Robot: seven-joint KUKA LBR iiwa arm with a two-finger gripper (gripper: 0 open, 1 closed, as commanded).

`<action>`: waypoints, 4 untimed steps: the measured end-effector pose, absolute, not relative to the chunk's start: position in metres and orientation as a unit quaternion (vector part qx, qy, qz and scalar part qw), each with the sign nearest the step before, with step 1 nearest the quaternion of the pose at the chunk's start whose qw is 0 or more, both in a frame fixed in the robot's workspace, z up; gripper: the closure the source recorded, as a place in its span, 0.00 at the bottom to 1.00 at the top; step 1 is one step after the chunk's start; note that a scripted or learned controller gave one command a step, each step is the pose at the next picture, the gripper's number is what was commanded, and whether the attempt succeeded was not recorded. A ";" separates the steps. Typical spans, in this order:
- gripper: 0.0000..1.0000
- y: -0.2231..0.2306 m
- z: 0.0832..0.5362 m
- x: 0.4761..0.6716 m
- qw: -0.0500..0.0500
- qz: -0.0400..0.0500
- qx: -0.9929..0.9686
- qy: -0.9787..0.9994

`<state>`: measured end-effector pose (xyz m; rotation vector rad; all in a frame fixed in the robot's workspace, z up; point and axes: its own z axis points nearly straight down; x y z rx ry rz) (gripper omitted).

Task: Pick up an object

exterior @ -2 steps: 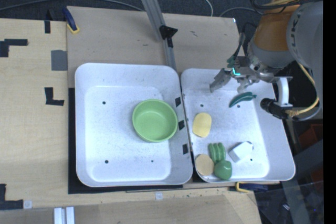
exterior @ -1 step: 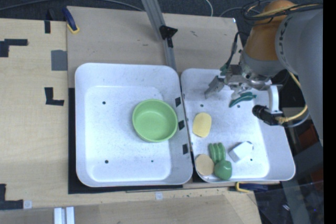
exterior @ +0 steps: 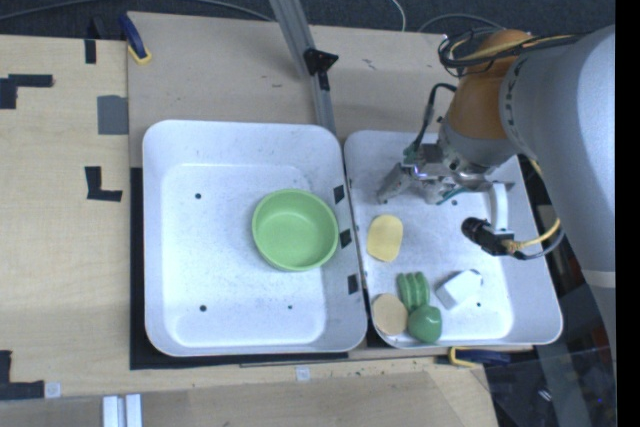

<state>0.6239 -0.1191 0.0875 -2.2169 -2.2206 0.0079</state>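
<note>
**No object lifted yet: the hand was low in the right bin with nothing in it**

Well to the hand's left we saw a green bowl (exterior: 295, 229) alone in the left bin (exterior: 175, 215). The hand (exterior: 428, 180) sat low in the right bin (exterior: 530, 315), its fingers spread and nothing between them. Just below-left of it lay a yellow piece (exterior: 385, 238); further below, a tan disc (exterior: 389, 314), green items (exterior: 418, 305) and a white block (exterior: 460, 288). We judged the grasp and lift still undone.
</note>
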 end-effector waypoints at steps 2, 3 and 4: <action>1.00 -0.118 0.098 0.624 0.001 0.001 -0.706 -0.708; 1.00 -0.107 0.153 0.624 -0.001 -0.001 -0.706 -0.708; 1.00 -0.102 0.203 0.634 -0.002 -0.001 -0.706 -0.708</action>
